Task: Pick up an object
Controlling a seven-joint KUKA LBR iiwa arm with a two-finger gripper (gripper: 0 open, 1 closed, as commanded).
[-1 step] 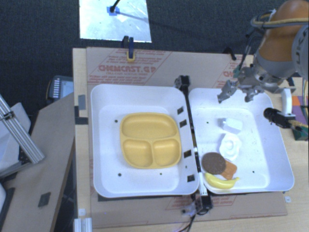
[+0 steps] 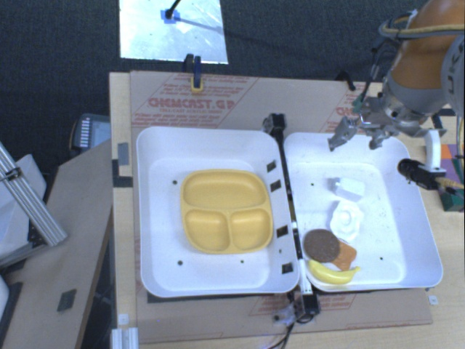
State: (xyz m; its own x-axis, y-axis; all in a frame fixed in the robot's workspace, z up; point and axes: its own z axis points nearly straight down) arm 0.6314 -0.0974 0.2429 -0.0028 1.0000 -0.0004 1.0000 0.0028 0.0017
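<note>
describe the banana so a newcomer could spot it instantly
Look in the right bin, at its near-left corner beside the divider. The banana lies there, just below a brown round disc and an orange piece. It is the only curved yellow thing in that bin.

Bins (image 2: 407, 267): white plastic, smooth, faintly glossy. Tray (image 2: 224, 209): yellow plastic, matt sheen, three compartments. Banana (image 2: 333, 272): glossy yellow plastic. Brown disc (image 2: 321, 245): matt, slightly rough. Worktop (image 2: 211, 100): cardboard sheet, matt, red print. Plate (image 2: 171, 20) behind: bare metal, dull reflective. Floor (image 2: 58, 42): dark, rough carpet.
</note>
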